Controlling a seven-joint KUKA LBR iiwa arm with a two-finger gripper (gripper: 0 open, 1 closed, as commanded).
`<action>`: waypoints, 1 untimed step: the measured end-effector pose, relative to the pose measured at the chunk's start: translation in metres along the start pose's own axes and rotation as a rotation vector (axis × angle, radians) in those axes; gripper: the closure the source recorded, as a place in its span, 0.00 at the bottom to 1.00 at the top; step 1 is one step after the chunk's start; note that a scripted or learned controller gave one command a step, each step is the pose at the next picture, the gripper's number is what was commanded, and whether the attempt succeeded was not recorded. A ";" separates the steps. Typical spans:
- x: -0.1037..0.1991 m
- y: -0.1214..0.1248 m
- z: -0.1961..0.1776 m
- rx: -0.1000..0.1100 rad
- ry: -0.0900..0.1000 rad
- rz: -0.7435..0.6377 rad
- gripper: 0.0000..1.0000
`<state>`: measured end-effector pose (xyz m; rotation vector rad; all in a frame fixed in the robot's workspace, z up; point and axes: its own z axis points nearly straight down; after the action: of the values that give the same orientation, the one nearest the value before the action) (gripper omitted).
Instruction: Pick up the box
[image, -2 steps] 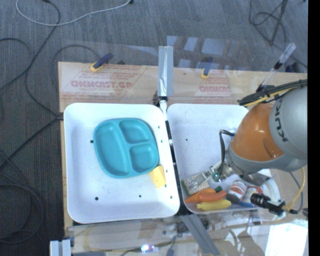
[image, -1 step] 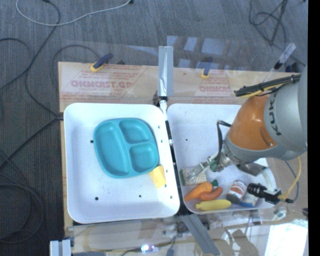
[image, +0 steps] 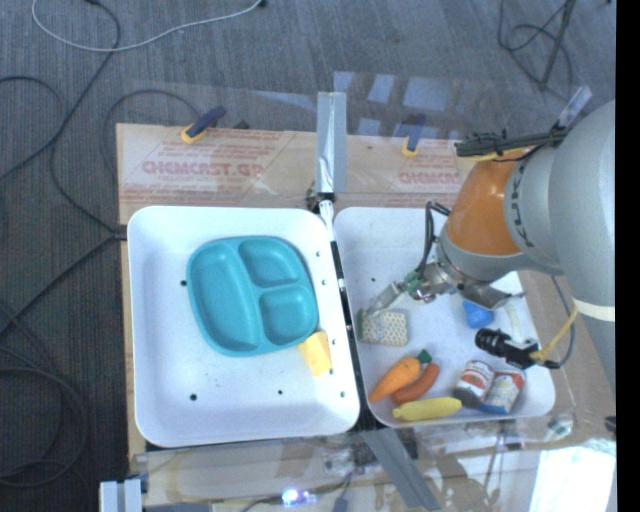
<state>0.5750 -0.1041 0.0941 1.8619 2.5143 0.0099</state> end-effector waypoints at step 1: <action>0.000 0.000 0.000 0.000 0.000 0.000 0.00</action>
<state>0.5751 -0.1041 0.0941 1.8617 2.5141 0.0097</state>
